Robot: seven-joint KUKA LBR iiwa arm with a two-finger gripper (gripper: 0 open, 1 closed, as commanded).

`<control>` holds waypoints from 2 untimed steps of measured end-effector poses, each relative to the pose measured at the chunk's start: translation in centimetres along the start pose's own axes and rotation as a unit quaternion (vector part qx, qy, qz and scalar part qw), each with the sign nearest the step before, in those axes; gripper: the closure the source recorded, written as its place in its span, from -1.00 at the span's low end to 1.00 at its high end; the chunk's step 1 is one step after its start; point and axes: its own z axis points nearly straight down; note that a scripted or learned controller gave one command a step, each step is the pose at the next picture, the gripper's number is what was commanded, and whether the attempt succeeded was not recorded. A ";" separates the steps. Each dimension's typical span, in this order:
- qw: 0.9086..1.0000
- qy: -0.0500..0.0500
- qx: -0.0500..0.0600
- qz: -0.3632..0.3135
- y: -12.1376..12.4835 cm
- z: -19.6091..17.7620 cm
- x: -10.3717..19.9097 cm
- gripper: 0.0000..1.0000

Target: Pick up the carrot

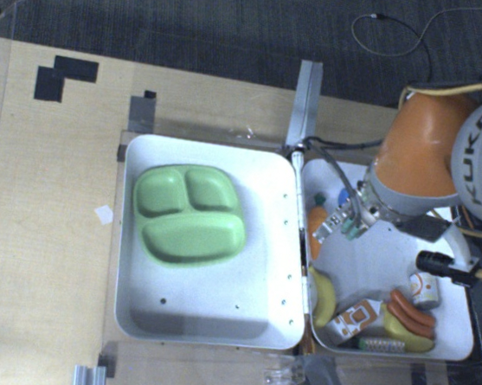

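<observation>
The carrot (316, 222) is a small orange piece lying in the right bin (373, 256), tight against its left wall. My gripper (340, 222) hangs low over the bin's upper left part, just right of the carrot and partly over it. The grey wrist and its orange band (421, 148) cover the bin's back corner. Whether the gripper touches the carrot cannot be made out from this angle.
The left bin (200, 313) holds a green divided plate (190, 213). In the right bin's front lie a banana (325, 297), a small printed box (354, 319), a hot dog (413, 311) on a yellow piece and a small can (425, 289).
</observation>
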 end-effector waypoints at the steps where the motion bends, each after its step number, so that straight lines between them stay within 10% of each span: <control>1: 0.988 0.000 0.000 -0.154 -4.5 0.0 -3.3 1.00; 2: 0.978 0.001 0.001 -0.208 -4.4 0.0 4.1 1.00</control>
